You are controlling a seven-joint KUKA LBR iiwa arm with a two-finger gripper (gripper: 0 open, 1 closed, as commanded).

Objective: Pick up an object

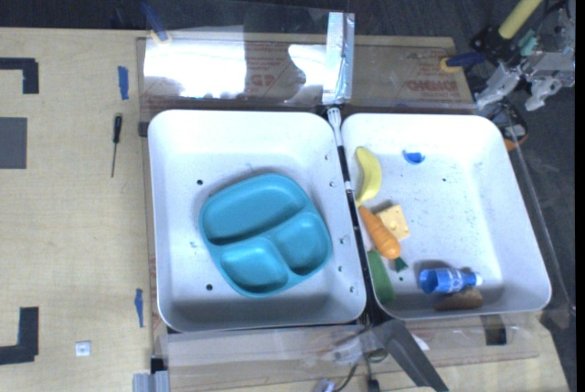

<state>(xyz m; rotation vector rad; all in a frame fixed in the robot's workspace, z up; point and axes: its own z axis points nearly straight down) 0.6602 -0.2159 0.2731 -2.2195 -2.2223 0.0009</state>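
My gripper (535, 75) sits at the upper right of the frame, outside the bins and well apart from every object; it is small and cluttered there, so I cannot tell its state, and I see nothing held in it. The task names no special object, so I judge the best candidate in the right white plastic bin (475, 143). The yellow plastic banana (367, 173) lies at the left wall of this bin, approx. upper-middle of the frame; it looks like a light, stiff toy w/ smooth skin, a bit slippery, and I would take it across the middle of the curve, but the wall just beside it leaves little room. Below it are the orange plastic carrot (383, 235) touching a pale yellow cheese-like wedge (395, 221), then a dark green long vegetable piece (380, 277) along the same wall. The small blue bottle (445, 279) lies on its side at the lower right, w/ a brown oblong thing (457, 299) just beside; it is round and can roll, but it has free space, so prob. the easiest grasp is across the body. A small blue cap-like piece (413, 158) lies near the top. The left white plastic bin (174, 143) holds one teal plastic divided plate (265, 233): stiff, wide and flat, graspable only at the rim.
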